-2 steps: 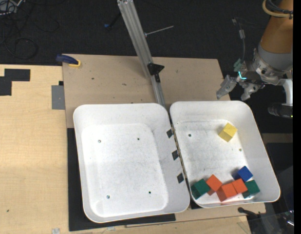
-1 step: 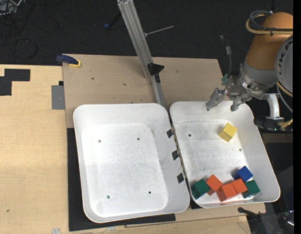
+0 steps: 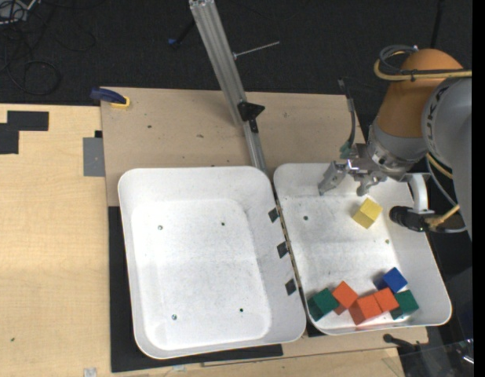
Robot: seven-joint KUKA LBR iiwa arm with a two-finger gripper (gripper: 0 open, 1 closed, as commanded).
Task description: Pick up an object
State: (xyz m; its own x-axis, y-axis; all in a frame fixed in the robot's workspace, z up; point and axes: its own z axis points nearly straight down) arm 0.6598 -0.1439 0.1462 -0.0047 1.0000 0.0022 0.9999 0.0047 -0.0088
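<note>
The counter (image 3: 180, 132) bears a left bin (image 3: 195, 320) and a right bin (image 3: 337, 187). The arm (image 3: 419, 108) hangs over the right bin's far end, its end effector (image 3: 351, 177) spread with nothing between the fingers. A yellow block (image 3: 367, 212) lies just nearer; coloured blocks (image 3: 364, 298) crowd the near corner. A slightly offset descent could nudge the yellow block away.

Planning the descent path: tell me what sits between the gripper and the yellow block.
Nothing. In the camera view, bare white bin floor separates the gripper from the yellow block, which lies just below and right of it.
</note>
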